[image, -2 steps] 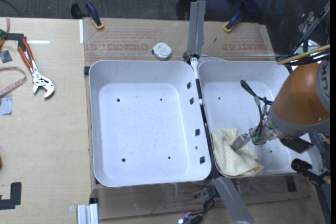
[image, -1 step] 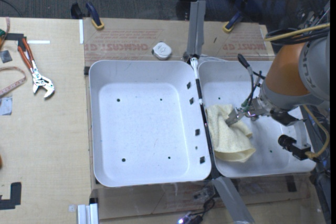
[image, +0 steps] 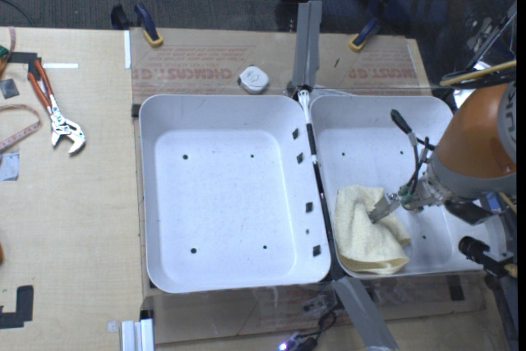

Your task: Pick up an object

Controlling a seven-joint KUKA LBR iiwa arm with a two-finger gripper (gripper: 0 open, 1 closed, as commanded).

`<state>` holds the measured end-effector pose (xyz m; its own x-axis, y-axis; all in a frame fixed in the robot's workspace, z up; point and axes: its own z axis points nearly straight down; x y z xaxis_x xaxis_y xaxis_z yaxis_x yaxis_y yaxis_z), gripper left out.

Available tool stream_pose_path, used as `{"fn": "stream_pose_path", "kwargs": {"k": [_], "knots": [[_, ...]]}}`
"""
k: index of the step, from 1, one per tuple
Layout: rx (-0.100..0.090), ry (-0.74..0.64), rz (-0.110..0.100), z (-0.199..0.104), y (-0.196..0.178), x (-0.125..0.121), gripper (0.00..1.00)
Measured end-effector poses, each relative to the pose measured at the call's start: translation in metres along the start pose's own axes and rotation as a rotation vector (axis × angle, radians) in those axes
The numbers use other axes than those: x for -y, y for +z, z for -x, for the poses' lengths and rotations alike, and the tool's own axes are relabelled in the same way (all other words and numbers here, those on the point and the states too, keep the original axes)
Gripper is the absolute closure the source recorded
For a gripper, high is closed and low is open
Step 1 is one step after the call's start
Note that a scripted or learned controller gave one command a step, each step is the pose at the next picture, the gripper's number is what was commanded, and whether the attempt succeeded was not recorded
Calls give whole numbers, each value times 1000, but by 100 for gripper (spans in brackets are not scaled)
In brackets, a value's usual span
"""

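I have the end effector down in the right bin, at the right edge of the folded cream cloth, which lies in that bin's near-left corner, pushed up against the wall beside the divider. From where the tip sits, the bulk of the cloth runs left and toward me; its long axis goes roughly near-to-far along the bin's left wall, with a thicker rolled fold along the near edge. So the move I judge to matter is short: the tip looks to be touching or just above the cloth's right-hand fold, and any grasp has to bite into that fold rather than travel anywhere.

I cannot tell whether the end effector is released or clenched. The fingers are small, dark and seen at a slant against grey hardware, and I see no cloth clearly pinched between them, so I will not call it a hold.

The arm comes in from the right, its orange band covering the right bin's far-right side, and the wrist body hides part of the floor there. A thin dark cable or rod rises beyond the wrist. Whether the tip presses the cloth or hovers above it is not readable from this height.

The left bin lies well apart from the work. On the counter far to the left sit pliers, and a small white round item rests beyond the bins.
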<state>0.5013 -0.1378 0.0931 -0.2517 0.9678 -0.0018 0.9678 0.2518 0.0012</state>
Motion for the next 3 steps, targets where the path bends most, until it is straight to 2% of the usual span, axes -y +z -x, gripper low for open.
{"fn": "stream_pose_path", "kwargs": {"k": [1,2,3], "knots": [[0,-121,2,-1,0,23,0],[0,78,2,-34,0,-23,0],[0,75,1,-34,-9,-23,100]]}}
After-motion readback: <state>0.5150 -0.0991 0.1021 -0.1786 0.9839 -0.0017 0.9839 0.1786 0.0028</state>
